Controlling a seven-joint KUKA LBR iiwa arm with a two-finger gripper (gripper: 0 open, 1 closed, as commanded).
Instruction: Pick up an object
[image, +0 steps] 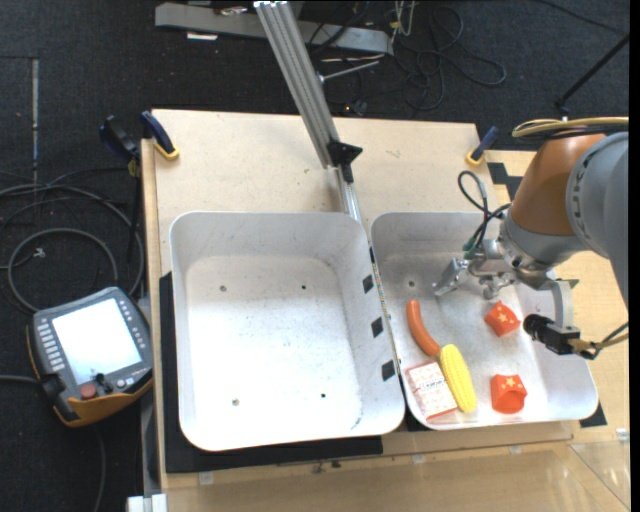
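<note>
In the right bin (400, 235) lie several small objects. An orange sausage-shaped piece (422, 328) sits near the middle, with a yellow corn cob (458, 377) and a red-and-white carton (430, 391) at the front. Further right are a red block (502, 320) and a red cup-like piece (509, 393). My gripper (470, 277) hangs low over the bin's back half. It is just left of and behind the red block, and apart from the sausage piece. I see nothing held in it.
The left bin (200, 240) adjoins the right one along a shared ridge (370, 300). A slanted metal pole (305, 85) comes down at the back between the bins. A teach pendant (90, 350) lies off the bench at the left.
</note>
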